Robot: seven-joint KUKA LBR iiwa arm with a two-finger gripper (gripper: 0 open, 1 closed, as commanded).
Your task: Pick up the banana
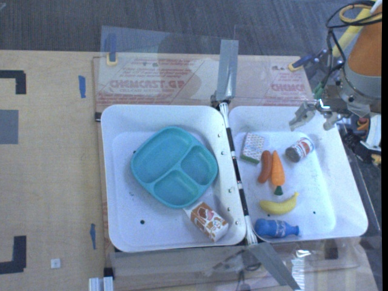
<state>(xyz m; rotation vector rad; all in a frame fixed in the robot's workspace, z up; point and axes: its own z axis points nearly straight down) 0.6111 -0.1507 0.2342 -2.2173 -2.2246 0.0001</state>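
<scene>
A: Where's the banana [279,204]?

B: In the right bin [345,220], toward six o'clock, lying flat. The carrot [276,170] sits just at its twelve o'clock, and the blue bottle [276,228] lies just at its six.

A: And the gripper [314,116]?

B: At the bin's one o'clock corner, over the rim, well apart from the banana. Its fingers [299,117] stand spread, nothing between them. A can [299,150] lies near it, at about seven o'clock.

A: The left bin [115,162]?

B: A teal tray [174,167], and a carton [209,220] at its five o'clock.
</scene>
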